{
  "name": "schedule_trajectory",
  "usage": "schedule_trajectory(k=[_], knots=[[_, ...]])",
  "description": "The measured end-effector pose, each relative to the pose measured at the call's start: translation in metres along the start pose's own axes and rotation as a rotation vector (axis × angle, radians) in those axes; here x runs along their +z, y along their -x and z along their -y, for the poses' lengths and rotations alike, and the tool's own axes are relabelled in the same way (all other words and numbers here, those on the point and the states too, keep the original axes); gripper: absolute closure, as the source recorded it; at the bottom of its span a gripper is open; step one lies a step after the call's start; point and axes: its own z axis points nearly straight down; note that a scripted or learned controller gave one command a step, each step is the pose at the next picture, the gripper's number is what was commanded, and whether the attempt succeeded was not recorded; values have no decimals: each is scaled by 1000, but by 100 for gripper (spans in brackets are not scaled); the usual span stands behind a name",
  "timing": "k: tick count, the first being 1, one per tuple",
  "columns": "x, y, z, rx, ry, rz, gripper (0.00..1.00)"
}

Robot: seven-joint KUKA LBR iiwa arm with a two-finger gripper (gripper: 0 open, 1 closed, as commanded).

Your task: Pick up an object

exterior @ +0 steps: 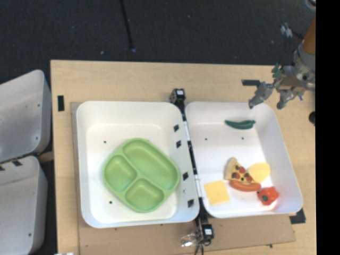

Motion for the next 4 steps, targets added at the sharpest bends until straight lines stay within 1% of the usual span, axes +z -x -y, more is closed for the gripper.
schedule_trajectory(k=[1, 2, 3, 4], knots=[[-8, -1, -2, -3, 12, 3, 0], [35, 4, 1, -2, 10, 4, 0], [82, 1, 9, 0, 8, 3, 0], [128, 7, 16, 0, 8, 3, 0]])
